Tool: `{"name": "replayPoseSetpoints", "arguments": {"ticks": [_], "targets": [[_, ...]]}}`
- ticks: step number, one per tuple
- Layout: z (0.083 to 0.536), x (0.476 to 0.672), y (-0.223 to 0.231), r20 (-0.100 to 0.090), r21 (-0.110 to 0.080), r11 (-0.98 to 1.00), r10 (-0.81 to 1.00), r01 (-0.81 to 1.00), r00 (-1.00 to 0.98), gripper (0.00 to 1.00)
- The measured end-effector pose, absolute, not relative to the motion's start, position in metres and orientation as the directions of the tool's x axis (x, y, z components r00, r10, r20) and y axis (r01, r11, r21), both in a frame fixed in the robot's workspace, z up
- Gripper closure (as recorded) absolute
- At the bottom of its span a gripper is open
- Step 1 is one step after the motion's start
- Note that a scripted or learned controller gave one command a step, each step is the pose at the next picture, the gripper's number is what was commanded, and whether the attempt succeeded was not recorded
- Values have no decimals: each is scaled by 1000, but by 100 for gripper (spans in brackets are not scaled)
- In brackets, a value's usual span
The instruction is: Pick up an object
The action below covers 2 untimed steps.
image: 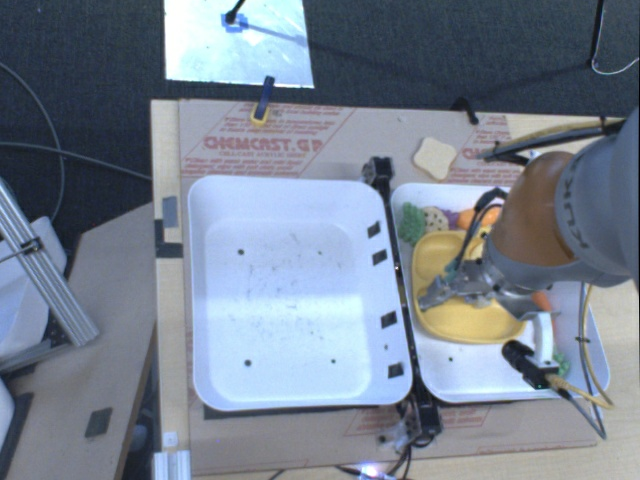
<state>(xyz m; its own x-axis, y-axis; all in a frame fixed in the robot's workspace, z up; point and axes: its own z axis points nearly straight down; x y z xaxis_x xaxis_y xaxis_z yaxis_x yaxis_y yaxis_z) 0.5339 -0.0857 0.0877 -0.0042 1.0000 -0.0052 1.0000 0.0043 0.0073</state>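
Two shallow white bins sit side by side on the desk: one left bin [290, 293], well away from the fingers, and one right bin [470, 376] beneath them. One grey arm [570, 218] with one gripper [440, 293] reaches in. Under the fingers lies one yellow dish [450, 268]. Just beyond it are one green item [411, 223], one speckled round piece [433, 217] and one orange piece [466, 217]. One tan sponge-like block [435, 157] rests on the desk, apart from the fingers.
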Motion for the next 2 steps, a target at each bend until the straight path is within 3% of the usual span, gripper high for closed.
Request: {"name": "replayPoseSetpoints", "arguments": {"ticks": [2], "targets": [[87, 512, -89, -1, 12, 2, 1000, 1000, -2, 0]]}}
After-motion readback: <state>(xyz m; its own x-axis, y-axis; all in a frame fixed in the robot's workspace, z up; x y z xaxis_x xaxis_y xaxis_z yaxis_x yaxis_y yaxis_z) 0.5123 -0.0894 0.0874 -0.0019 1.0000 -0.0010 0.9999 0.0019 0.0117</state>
